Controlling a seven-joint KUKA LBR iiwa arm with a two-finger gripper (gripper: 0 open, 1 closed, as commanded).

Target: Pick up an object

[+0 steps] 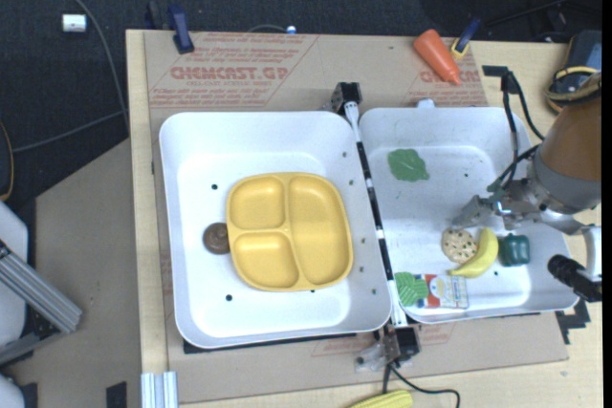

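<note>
My tool (483, 208) hangs low in the right bin (430, 124), nothing visibly held; how wide it stands I cannot tell. Just below it lie the cookie (460, 245) and banana (481, 255), touching; I should centre on one, clear of the other

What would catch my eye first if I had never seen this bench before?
Probably the big yellow plastic plate with three compartments, sitting in the middle of the left white bin with a small brown round thing at its left edge. Next, the grey arm's gripper reaching into the right white bin, just above a yellow banana and a round cookie, with a green leaf-like piece farther back.
</note>
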